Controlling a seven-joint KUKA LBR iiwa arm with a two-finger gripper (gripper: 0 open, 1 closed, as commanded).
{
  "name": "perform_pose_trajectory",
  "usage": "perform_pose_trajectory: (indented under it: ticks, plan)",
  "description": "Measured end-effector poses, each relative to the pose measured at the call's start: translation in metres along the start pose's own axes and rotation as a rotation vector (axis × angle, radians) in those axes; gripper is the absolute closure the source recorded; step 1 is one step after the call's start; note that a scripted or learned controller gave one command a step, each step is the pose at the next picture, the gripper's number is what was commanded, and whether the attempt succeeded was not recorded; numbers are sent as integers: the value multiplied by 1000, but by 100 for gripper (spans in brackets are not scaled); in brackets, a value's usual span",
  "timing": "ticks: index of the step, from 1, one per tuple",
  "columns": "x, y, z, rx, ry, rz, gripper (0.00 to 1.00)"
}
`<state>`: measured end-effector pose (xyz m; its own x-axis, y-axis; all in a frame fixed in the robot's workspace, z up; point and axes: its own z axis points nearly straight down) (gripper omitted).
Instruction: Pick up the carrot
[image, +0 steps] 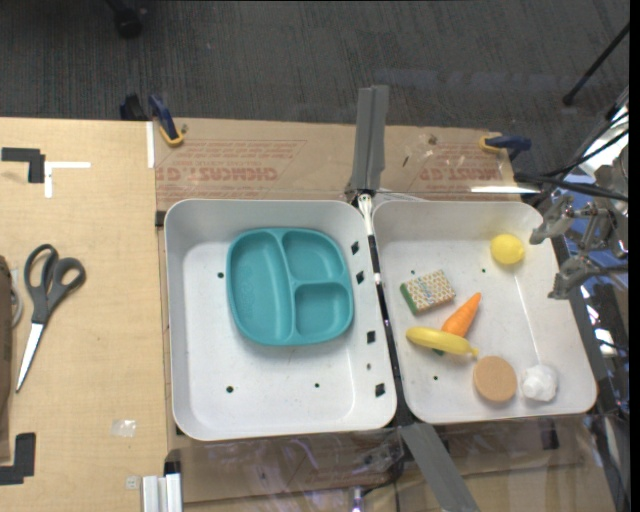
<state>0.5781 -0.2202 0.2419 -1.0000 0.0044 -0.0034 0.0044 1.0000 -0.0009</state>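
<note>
**Orange carrot lying in the right bin**

Orange in colour, the carrot (462, 314) is seen from the camera above lying at a slant near the middle of the right bin (560, 400), its thicker end pointing toward the near side. It is touched at that end by a yellow banana (441, 342), which lies just in front of it. A small patterned sponge block (428, 290) is placed just to the carrot's left. A yellow ball (508, 249) is set well apart toward the far right corner. A round tan disc (494, 379) and a white crumpled lump (539, 382) are found side by side near the front rim.

The left bin (190, 400) is occupied by a teal divided plate (290, 286), set toward its far side.

Metal parts of the arm's end effector (575, 250) are glimpsed at the right rim of the right bin, clear of the carrot; whether it is spread or pressed together cannot be told.

On the wooden worktop (90, 400), to the left of the bins, a pair of grey-handled scissors (42, 300) is laid. Brown cardboard (250, 160) is clamped behind the bins.
</note>
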Motion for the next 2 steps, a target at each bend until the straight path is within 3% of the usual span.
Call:
perform_pose_trajectory:
  ticks: [1,2]
  plan:
    - [13,34,143,-1,4,20,0]
    - [11,35,133,0,-1,15,100]
